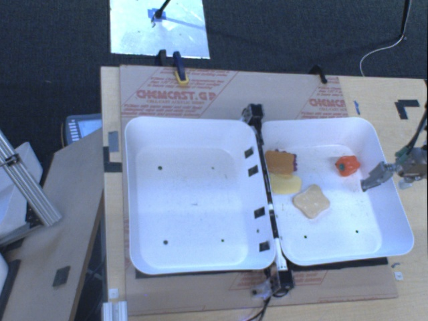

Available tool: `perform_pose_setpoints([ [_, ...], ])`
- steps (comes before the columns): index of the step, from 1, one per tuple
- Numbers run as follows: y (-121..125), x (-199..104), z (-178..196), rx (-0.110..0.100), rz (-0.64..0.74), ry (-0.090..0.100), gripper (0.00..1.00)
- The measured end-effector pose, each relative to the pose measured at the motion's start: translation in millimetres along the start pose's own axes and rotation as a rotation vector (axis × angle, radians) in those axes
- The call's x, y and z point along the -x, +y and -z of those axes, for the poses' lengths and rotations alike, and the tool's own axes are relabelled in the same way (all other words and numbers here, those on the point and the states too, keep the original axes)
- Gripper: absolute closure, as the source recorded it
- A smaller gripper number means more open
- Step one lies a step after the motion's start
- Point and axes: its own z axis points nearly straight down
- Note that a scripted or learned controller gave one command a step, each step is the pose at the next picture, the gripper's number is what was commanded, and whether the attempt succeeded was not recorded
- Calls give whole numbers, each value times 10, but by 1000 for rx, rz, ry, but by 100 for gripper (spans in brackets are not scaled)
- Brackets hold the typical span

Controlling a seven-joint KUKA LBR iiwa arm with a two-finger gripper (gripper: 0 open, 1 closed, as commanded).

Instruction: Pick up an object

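Observation:
The right bin [374,243] holds several small food-like objects. A brown and orange sandwich-like piece [281,160] lies near the bin's left wall, with a pale yellow piece [286,184] just below it. A tan toast-shaped piece [311,201] lies toward the middle. A red pepper-like object [346,166] sits at the right. My gripper [376,176] reaches in over the right rim, just right of and a little below the red object, and nothing shows between its fingers.
The left bin [134,179] sits beside the right one, joined by black clips along the shared wall [261,199]. Cardboard [227,92] underlies both bins. A metal plate [159,19] lies at the back. An aluminium rail [27,186] stands at the left.

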Motion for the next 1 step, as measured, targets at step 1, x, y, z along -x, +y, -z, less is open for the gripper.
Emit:
perform_pose_setpoints([
  [1,290,-379,2544,21,4,-5,0],
])
